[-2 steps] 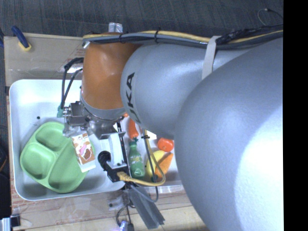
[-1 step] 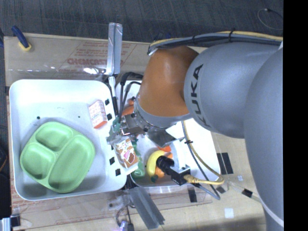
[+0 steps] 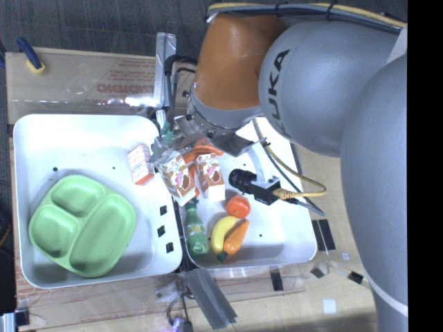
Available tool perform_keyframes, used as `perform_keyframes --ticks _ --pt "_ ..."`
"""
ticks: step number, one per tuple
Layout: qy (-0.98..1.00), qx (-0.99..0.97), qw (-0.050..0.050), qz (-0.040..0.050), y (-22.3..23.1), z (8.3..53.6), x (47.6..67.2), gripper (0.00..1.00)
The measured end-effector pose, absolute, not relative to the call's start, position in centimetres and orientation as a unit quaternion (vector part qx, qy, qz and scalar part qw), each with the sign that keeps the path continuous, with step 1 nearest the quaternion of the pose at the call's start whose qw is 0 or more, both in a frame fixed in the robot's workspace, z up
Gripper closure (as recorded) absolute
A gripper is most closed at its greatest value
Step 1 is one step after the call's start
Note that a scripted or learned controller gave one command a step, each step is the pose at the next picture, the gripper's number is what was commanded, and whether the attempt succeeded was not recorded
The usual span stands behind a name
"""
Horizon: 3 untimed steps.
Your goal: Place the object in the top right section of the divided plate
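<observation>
Pincer (image 3: 167, 142) sits low over the wall where the two white bins meet, under the big grey arm (image 3: 325, 81) with its orange band. I cannot tell if it is spread or pressed together, and I cannot tell if it is pinching anything.

Just beside it, in the left bin (image 3: 83, 140), lies a small red and white box (image 3: 140, 163). On its other side a brown and white carton (image 3: 178, 176) lies across the wall between the bins. A second carton (image 3: 210, 171) lies next to that one in the right bin (image 3: 294, 235).

The green plate (image 3: 82, 225) is in the left bin too, down in the near corner, well apart from the pincer. It has three parts.

Lower in the right bin are a red tomato (image 3: 238, 206), a yellow banana (image 3: 219, 232), an orange carrot (image 3: 237, 237) and a green bottle (image 3: 195, 232). The banana and the carrot touch.

A blue thing (image 3: 30, 54) lies on the counter (image 3: 69, 71), far back on the left.
</observation>
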<state>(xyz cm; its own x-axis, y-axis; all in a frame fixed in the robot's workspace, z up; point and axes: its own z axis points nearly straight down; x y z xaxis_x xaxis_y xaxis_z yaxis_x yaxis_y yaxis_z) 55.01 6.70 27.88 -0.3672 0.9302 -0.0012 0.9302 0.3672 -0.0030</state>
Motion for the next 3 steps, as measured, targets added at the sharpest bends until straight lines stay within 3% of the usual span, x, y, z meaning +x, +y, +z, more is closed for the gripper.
perform_keyframes --ticks 1,2,3 --pt "-0.859 -0.512 0.002 0.0025 12.6 22.8 54.1 1.0" --pt "-0.91 -0.415 -0.001 0.0005 15.6 35.1 49.4 1.0" --pt "-0.936 -0.352 0.002 0.0026 20.6 21.6 50.3 1.0"
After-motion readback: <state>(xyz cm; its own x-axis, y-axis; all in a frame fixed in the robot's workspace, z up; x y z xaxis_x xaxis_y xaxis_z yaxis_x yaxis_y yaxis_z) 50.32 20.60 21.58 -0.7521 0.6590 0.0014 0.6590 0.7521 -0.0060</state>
